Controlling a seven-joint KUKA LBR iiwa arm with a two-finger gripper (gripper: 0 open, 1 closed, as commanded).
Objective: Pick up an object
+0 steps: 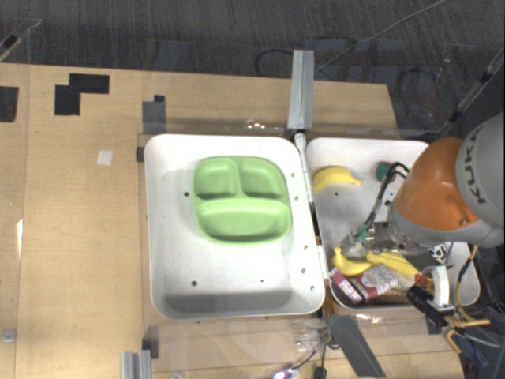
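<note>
The right bin [347, 204] holds a yellow banana [333, 178] near its far left corner. At its near edge lies a cluster: a small yellow banana-shaped piece [351, 263], a yellow corn cob [397, 260], a crinkled wrapper [384, 278] and a dark red packet [348, 287]. The grey arm with its orange band [432, 196] reaches in from the right and covers the bin's right half. My gripper [375, 239] hangs low just above the yellow pieces in the cluster.
The left bin [170, 275] carries a green divided plate [241, 198] in its middle. A grey metal post [301, 93] stands at the far end of the wall between the bins. Wooden bench surrounds both bins.
</note>
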